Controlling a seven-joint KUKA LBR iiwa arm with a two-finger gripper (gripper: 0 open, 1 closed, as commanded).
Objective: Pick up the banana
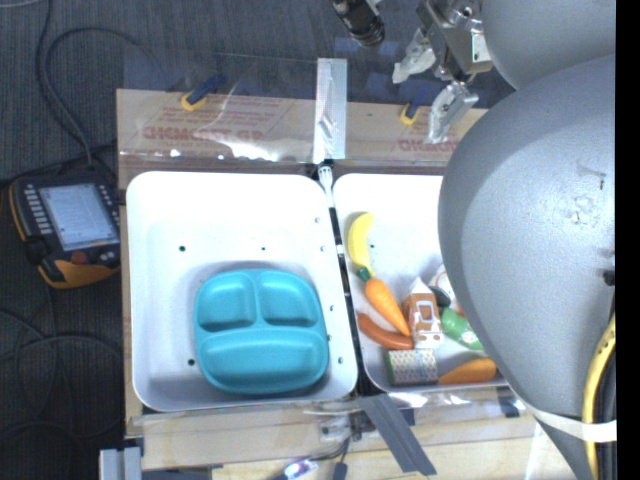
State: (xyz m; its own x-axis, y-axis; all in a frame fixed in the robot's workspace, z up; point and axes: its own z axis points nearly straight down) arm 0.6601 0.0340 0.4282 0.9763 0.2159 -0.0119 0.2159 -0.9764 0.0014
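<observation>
Camera view showed the claw hanging above the far edge of the desk, fingers spread and holding nothing. The banana lay nearer the camera and slightly left of the claw, against the right bin's left wall, its long axis running away from the camera.

Banana yellow, dark green at one tip. Divided tray turquoise; both bins plain white. Carrot orange, arm grey.
</observation>
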